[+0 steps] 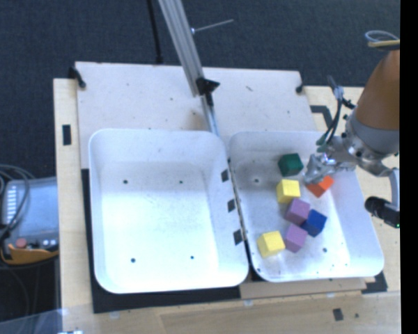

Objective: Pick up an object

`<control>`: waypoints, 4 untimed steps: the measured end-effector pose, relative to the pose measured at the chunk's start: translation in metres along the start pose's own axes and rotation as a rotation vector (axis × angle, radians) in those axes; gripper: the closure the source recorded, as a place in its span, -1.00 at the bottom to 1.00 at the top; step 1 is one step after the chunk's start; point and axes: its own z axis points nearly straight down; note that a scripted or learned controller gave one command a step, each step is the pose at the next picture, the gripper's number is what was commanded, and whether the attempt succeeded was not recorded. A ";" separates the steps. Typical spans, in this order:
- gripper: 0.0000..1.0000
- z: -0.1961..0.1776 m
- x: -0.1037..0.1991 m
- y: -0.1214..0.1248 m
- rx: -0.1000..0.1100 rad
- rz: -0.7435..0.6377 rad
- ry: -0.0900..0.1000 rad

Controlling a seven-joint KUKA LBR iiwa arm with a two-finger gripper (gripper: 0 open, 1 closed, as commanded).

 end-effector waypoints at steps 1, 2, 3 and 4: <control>1.00 -0.011 0.051 0.011 -0.003 -0.001 0.001; 1.00 0.000 0.103 0.023 0.001 0.000 0.001; 1.00 0.009 0.155 0.039 -0.001 0.000 0.000; 1.00 0.017 0.207 0.051 -0.001 -0.001 0.000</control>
